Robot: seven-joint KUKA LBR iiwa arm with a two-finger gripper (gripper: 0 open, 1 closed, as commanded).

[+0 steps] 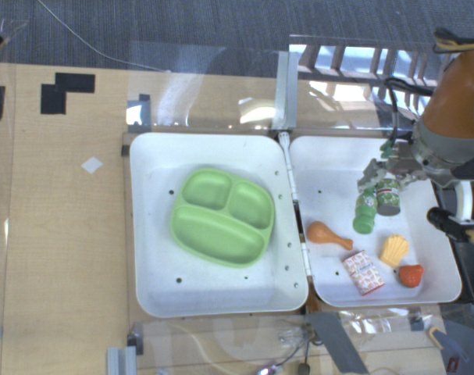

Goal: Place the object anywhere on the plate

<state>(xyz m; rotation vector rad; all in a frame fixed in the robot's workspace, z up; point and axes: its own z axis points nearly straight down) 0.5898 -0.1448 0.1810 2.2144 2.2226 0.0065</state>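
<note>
Green and glossy, the small plastic bottle [365, 213] lies in the right bin [330, 162], its dark cap end up beneath the claw [386, 180]. Whether the claw is clenched on it or released I cannot tell. Just below lie an orange drumstick-shaped toy [329, 235], a ridged yellow corn piece [393, 250], a patterned red-and-white box [363, 273] and a rounded red toy [410, 276]. Well apart, the smooth light-green plate [221, 216], three compartments with rounded corners, sits in the left bin [155, 209] on the pale wooden desk [57, 233].
</note>
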